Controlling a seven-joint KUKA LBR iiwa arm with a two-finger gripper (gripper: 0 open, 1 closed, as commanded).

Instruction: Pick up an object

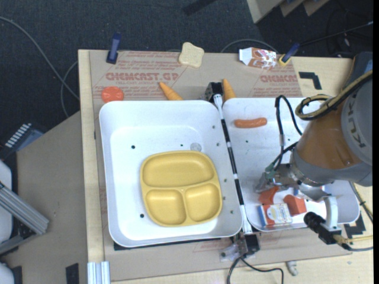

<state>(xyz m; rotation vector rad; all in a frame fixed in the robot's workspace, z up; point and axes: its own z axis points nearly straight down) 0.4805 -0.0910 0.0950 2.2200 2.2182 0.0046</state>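
Yellow divided tray (179, 187) in left bin (118, 135); sausage (250, 122) in right bin (249, 152)

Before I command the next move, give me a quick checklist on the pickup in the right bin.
1. Pincer down inside the right bin: ok.
2. Red-and-white carton lies just under the pincer: ok.
3. Carton seen between the pincer's tips: cannot tell, the wrist hides them.
4. Sausage lies well apart from the arm, near the bin's far wall: ok.
5. Black cable loops over the bin beside the wrist, snag risk: not ok.
6. Yellow divided plate sits in the left bin, out of the way: ok.
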